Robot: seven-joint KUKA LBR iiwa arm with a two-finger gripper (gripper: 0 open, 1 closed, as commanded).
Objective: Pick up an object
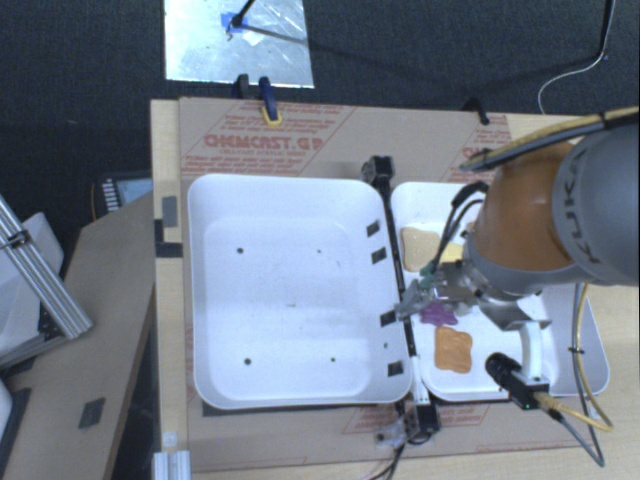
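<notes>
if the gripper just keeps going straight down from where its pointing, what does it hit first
Most likely the purple object in the right bin, which lies right under the gripper. The orange piece sits just beside it. Depth is hard to judge from this slanted view.

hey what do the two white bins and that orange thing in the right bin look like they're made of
The left bin and right bin look like moulded plastic: smooth, glossy white, with rounded corners and soft highlights. The orange piece looks matte and slightly textured, perhaps foam, sponge or soft plastic; its look leaves that open. It lies flat beside a purple object under the gripper.
</notes>
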